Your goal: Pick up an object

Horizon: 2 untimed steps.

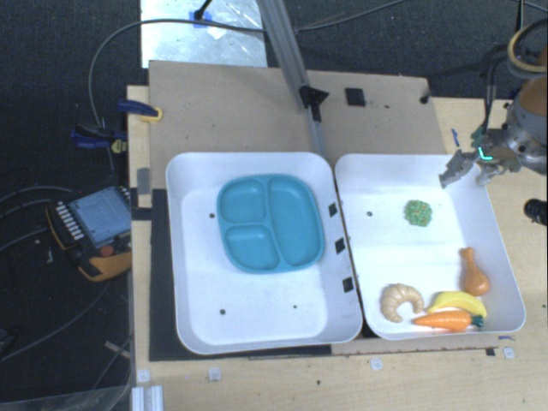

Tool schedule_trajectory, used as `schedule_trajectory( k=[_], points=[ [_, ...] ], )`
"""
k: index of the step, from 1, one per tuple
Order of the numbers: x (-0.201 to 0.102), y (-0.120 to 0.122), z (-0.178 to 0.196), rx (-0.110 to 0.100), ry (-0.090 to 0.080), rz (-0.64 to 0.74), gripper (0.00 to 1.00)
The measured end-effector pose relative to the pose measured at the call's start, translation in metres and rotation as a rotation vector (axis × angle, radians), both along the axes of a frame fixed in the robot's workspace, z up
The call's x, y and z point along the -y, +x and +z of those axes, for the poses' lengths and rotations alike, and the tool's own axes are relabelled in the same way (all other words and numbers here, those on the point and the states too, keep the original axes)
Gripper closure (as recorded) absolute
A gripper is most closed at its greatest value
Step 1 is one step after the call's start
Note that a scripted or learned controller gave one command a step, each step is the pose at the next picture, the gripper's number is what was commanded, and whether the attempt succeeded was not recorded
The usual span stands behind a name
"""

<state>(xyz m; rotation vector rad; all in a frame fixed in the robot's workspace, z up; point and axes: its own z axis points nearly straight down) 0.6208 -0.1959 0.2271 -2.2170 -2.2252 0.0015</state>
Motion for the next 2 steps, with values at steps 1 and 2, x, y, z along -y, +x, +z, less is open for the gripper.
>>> schedule_trajectory(
  k=[1,2],
  points=[
    [0.0,0.001,0.002,0.003,-0.001,0.001,0.0],
    [-0.003,0.005,-0.041,0.0,0.0,0.003,0.0]
  ],
)
